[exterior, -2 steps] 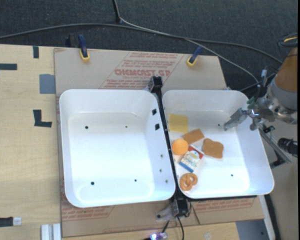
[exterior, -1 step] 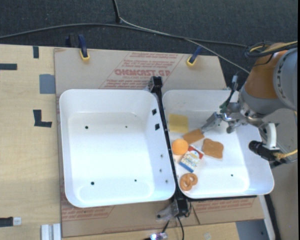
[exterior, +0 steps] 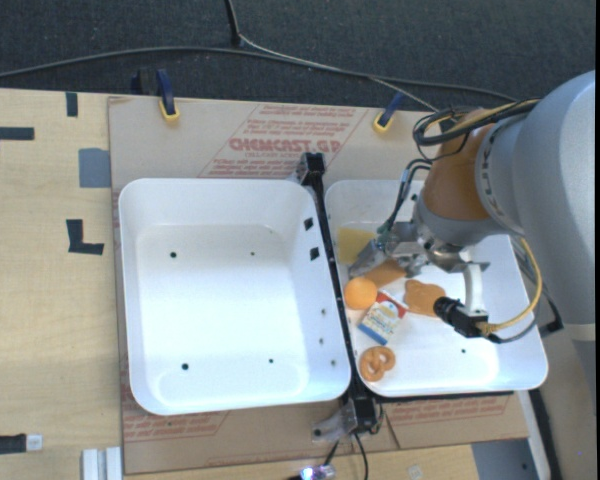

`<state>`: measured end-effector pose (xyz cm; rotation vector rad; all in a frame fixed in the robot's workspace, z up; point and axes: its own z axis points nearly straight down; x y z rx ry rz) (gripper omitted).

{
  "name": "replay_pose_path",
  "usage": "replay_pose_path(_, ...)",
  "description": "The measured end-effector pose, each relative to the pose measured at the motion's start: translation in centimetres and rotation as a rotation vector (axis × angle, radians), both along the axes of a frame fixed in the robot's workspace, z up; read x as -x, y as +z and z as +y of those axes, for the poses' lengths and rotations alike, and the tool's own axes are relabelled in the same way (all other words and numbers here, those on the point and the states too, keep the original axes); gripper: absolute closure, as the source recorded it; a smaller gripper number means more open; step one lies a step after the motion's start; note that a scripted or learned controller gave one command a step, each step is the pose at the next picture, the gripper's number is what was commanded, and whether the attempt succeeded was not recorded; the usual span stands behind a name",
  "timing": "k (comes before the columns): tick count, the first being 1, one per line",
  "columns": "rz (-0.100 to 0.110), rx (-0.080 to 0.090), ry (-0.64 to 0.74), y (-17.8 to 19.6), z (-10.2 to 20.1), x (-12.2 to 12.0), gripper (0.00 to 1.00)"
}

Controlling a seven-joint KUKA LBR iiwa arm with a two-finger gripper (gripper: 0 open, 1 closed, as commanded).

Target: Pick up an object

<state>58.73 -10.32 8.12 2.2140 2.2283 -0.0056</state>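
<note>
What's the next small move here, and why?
Probably a short straight descent. The gripper sits low in the right bin, above the cluster of orange ball, small carton and pretzel. Nothing visibly gripped yet, so it likely must drop onto the nearest item.

Robotics lab. Evidence: plywood worktop [exterior: 40, 298] with tape marks, cardboard sheet [exterior: 270, 138] clamped down, two white bins [exterior: 140, 268], loose cables [exterior: 280, 53], grey carpet [exterior: 380, 8].
</note>
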Motion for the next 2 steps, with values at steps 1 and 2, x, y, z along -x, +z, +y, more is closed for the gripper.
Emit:
replay_pose_path(1,0.002,-0.002,-0.003,1.0,-0.3,0.0,1.0)
replay_pose_path(2,-0.001,-0.006,0.001,10.6,6.3,5.6,1.0)
